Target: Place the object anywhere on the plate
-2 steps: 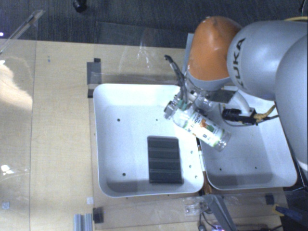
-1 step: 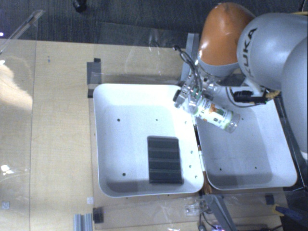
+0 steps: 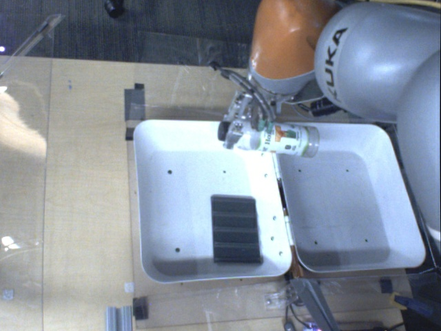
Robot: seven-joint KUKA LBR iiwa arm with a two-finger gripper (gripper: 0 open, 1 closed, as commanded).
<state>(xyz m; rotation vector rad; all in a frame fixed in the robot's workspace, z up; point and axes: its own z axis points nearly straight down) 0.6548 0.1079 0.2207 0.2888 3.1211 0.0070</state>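
Observation:
A small clear bottle (image 3: 288,141) with a white, green and red label lies sideways in the air above the far end of the divider between the two bins. My gripper (image 3: 245,134) is shut on the bottle's left end, below the orange wrist band. The plate (image 3: 236,228) is a black ridged rectangle lying flat in the near middle of the left bin (image 3: 162,192). The bottle hangs well beyond the plate and a little to its right, apart from it.
The right bin (image 3: 358,212) sits next to the left one, with the arm's grey body (image 3: 386,54) looming over its far right corner. Light wooden bench top (image 3: 69,185) stretches to the left of the bins.

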